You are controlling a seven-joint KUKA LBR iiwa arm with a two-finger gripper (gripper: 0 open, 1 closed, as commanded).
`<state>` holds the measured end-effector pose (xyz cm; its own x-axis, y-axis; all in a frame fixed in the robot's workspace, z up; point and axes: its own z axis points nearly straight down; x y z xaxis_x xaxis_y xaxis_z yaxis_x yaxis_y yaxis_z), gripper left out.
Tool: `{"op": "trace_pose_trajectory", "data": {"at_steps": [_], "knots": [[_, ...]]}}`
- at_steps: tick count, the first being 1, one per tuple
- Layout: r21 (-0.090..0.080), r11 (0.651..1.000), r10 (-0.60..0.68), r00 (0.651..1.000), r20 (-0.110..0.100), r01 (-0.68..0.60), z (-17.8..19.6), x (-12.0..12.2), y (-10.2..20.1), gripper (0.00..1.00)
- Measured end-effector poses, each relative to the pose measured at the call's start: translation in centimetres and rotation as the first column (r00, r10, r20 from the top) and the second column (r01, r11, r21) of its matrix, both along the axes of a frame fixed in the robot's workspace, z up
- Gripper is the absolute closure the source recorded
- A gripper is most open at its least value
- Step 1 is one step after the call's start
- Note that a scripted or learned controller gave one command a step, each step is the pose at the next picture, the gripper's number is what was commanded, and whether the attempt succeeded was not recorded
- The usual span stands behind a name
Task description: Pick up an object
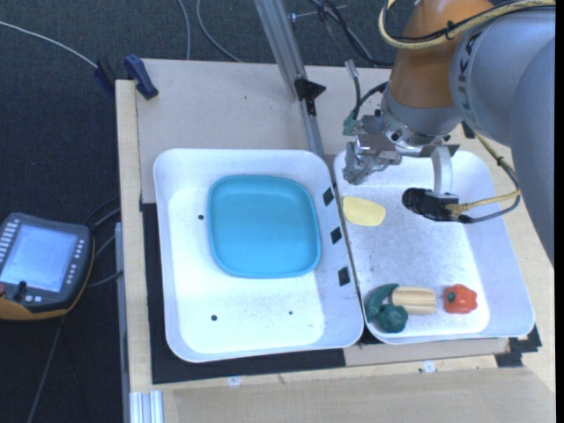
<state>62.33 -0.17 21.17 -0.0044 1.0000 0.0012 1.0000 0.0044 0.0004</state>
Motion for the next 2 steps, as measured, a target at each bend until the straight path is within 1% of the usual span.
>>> {"op": "trace_pose_trajectory", "data": {"at_steps": [1,2], "knots": [[0.0,1.0,0.0,1.0,0.001,0.0,1.3,-0.8,4.7,1.0],[0.0,1.0,0.0,1.0,0.0,0.0,1.1,-1.7,9.8,1.0]]}}
